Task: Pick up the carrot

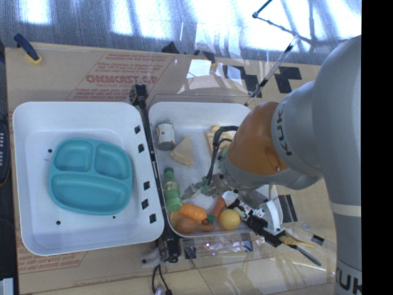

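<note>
Teal divided plate (91, 176) in left bin (24, 165); can (164, 135), green bottle (172, 190) right.

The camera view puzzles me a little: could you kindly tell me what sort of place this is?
Probably a robot manipulation test bench in a lab: two shallow white plastic bins side by side, a turquoise divided plastic plate in the left one, toy food such as the orange plastic carrot in the right one, and a grey arm with an orange band.

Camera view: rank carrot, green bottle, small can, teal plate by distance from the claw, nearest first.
Measured from the claw, low in the right bin:
1. Carrot, just below the claw, at the bin's near edge.
2. Green bottle, to its left, against the divider.
3. Small can, up in the right bin's far-left corner.
4. Teal plate, in the left bin.
</note>
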{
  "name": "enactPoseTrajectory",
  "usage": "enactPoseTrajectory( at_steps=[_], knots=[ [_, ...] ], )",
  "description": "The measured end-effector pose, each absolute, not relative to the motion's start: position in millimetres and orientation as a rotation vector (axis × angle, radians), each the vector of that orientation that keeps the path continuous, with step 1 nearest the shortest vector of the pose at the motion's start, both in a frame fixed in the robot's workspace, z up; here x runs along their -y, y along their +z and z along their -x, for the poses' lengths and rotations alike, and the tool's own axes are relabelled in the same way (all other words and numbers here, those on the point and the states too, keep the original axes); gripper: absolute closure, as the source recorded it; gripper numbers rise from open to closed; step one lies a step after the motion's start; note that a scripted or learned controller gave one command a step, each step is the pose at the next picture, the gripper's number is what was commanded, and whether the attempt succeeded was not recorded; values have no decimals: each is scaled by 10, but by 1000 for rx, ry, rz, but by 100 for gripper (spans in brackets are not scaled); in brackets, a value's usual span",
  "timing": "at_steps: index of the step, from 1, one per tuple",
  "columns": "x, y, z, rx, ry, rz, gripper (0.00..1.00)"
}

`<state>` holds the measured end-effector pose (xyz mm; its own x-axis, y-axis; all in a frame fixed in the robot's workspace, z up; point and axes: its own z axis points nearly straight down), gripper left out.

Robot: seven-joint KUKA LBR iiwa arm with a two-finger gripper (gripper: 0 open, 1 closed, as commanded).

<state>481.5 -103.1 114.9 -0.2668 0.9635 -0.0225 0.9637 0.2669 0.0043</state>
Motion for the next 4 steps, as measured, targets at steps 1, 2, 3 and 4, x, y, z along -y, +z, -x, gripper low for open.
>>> enactPoseTrajectory(
  at_steps=[1,2,3,4],
  knots=[
    [1120,932,-4781,-2124,2,-2307,0],
    [1120,917,-4770,-2592,-4,-1777,0],
    [1016,1016,-4773,-2820,-2,-1392,0],
    [1010,1110,-4781,-2829,-3,-1378,100]
  ],
)
